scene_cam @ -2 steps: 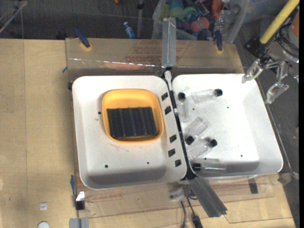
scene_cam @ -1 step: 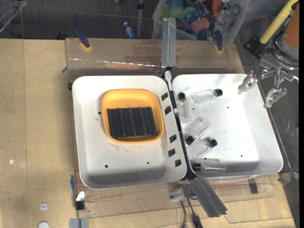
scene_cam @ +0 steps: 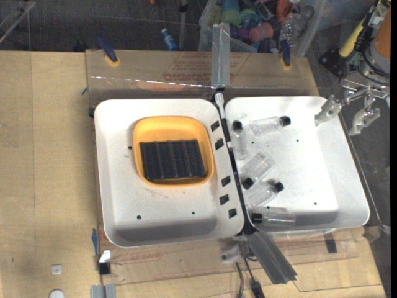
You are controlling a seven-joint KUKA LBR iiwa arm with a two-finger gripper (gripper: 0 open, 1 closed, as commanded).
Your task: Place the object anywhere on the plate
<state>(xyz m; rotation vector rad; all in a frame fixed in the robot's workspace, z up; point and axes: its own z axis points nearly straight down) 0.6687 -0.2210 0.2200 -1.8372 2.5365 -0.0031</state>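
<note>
While the grey arm reaches in from the right, its two-finger gripper (scene_cam: 342,117) hangs over the far right corner of the right-hand shallow white bin (scene_cam: 322,185), jaws spread and nothing between them. An orange rounded-square plastic plate (scene_cam: 141,135) lies in the middle of the left-hand shallow white bin (scene_cam: 111,191), well apart from the gripper. On the plate rests a black ribbed rectangular slab (scene_cam: 172,159), covering most of its floor toward the near side. Several clear plastic vials with black caps (scene_cam: 267,125) are scattered over the left half of the right-hand bin, all lying on their sides: one at the far side, others nearer the middle, one against the near wall. Both bins sit side by side, touching along a dark divider strip (scene_cam: 224,166), on the pale wooden desk (scene_cam: 43,166). Beyond the desk, at the far edge, stands a clear tub of coloured toys (scene_cam: 260,5).
</note>
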